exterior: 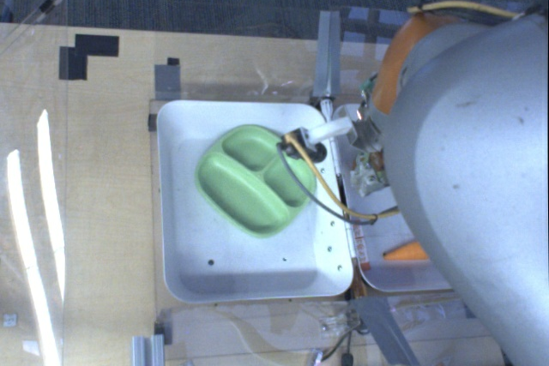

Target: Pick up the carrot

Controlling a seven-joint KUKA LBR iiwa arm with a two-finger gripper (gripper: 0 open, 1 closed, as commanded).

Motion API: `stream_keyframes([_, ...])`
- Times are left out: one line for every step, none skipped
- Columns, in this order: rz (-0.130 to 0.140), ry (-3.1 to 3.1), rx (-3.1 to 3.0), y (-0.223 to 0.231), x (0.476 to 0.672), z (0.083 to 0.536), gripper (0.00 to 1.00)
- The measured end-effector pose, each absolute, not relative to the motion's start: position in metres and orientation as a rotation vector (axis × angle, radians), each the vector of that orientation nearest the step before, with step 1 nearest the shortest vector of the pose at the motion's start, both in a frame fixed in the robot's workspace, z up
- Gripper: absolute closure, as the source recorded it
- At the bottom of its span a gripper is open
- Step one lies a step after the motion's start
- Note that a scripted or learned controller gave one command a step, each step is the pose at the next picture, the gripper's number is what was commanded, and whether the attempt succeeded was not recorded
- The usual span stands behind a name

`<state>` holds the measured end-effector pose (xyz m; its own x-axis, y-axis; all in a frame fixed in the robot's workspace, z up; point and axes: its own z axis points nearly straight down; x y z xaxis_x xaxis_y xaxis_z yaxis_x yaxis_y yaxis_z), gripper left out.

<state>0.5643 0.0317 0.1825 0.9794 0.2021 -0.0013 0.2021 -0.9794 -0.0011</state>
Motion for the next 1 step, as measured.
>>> stream_keyframes([0.002,-0.321,-3.123,0.0317,0.5654,0.1913,1.00])
